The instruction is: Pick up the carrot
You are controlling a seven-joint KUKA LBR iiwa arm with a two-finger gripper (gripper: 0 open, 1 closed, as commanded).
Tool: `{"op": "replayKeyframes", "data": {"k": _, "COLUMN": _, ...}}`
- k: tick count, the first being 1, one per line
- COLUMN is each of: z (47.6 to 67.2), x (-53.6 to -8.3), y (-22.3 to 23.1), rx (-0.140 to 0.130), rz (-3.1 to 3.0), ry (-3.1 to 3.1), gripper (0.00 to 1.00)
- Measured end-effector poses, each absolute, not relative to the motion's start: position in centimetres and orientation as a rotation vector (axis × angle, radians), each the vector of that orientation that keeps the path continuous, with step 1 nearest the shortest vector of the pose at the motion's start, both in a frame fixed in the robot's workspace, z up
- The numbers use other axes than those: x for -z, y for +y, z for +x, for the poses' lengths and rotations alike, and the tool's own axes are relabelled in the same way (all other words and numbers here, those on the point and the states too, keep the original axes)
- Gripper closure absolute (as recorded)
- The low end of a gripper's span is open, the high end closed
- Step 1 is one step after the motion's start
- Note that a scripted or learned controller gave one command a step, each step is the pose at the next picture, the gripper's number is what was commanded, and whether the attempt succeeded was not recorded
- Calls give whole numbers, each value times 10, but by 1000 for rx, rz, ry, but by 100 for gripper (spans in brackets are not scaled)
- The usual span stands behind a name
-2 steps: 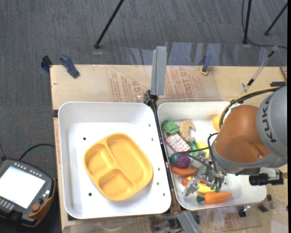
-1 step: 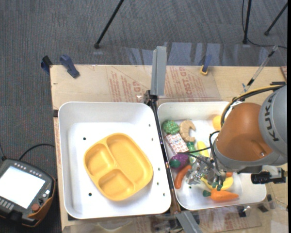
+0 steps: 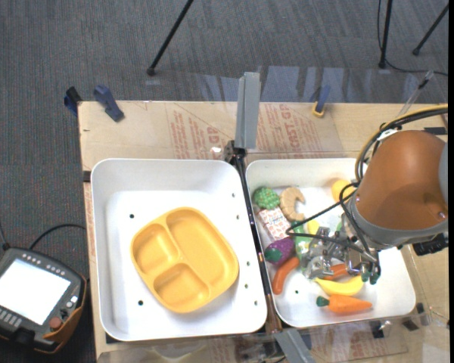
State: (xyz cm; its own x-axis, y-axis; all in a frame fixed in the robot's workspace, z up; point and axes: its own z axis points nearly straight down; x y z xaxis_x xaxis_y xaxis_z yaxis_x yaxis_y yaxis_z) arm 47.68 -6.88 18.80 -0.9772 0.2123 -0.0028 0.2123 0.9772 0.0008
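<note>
The arm's orange band (image 3: pixel 402 187) hides much; the fingers' (image 3: pixel 339 261) state cannot be told. They crowd the banana (image 3: pixel 340 285), so the carrot (image 3: pixel 346 303) may be missed.

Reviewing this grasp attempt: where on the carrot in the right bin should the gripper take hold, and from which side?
Probably the thick middle of the carrot, coming straight down with fingers across its width. It lies flat, lengthwise left to right, near the right bin's front wall. The banana lies close behind it, leaving little finger room there. The gripper is above and behind it.
</note>
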Motion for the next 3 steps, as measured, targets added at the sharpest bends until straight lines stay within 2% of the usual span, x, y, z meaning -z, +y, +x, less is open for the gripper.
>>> {"op": "replayKeyframes", "data": {"k": 1, "z": 477, "x": -218, "y": 10, "rx": -4, "rz": 225, "ry": 3132, "gripper": 100}}
{"op": "replayKeyframes", "data": {"k": 2, "z": 507, "x": -256, "y": -18, "rx": -1, "rz": -305, "ry": 3125, "gripper": 100}}
{"op": "replayKeyframes", "data": {"k": 3, "z": 507, "x": -325, "y": -102, "rx": 4, "rz": -248, "ry": 3124, "gripper": 100}}
